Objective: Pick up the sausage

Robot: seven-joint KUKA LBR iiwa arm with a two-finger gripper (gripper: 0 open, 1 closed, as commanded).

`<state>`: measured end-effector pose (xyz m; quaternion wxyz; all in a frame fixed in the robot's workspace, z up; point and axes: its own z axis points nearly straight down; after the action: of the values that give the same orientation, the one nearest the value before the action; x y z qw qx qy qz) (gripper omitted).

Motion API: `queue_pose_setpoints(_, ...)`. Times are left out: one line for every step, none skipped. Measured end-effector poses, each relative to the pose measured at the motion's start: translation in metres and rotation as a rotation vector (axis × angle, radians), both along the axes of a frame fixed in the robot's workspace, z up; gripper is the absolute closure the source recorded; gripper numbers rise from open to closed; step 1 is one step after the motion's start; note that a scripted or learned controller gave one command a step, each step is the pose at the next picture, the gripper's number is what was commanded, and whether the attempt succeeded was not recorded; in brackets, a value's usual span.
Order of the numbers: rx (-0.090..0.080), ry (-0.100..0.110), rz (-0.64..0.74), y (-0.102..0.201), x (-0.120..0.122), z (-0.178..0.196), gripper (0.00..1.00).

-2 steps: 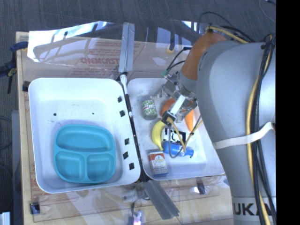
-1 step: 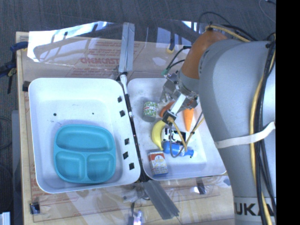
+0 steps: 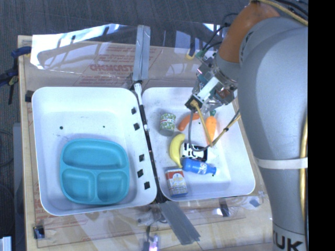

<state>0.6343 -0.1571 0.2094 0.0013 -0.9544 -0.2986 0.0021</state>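
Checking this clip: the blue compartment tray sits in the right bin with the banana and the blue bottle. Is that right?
Not quite. The camera view shows the blue compartment tray in the left bin, alone. The banana and the blue bottle lie in the right bin.

In the left white bin (image 3: 47, 109) you have a teal plastic tray with three compartments (image 3: 95, 171). In the right white bin (image 3: 238, 174) you'll find a small green-labelled can (image 3: 167, 122), a yellow banana (image 3: 176, 148), a blue plastic bottle lying on its side (image 3: 198, 167) and a small red and white carton (image 3: 177, 181) near the front wall.
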Motion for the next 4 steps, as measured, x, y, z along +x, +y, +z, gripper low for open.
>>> queue_pose_setpoints(-0.002, 0.003, -0.397, 0.034, 0.014, -0.015, 1.00)
queue_pose_setpoints(-0.001, 0.004, -0.397, 0.034, 0.014, -0.015, 0.00)
queue_pose_setpoints(0.002, 0.006, -0.119, -0.007, -0.003, -0.070, 0.00)
queue_pose_setpoints(0.001, 0.008, -0.399, 0.010, 0.012, -0.122, 0.00)
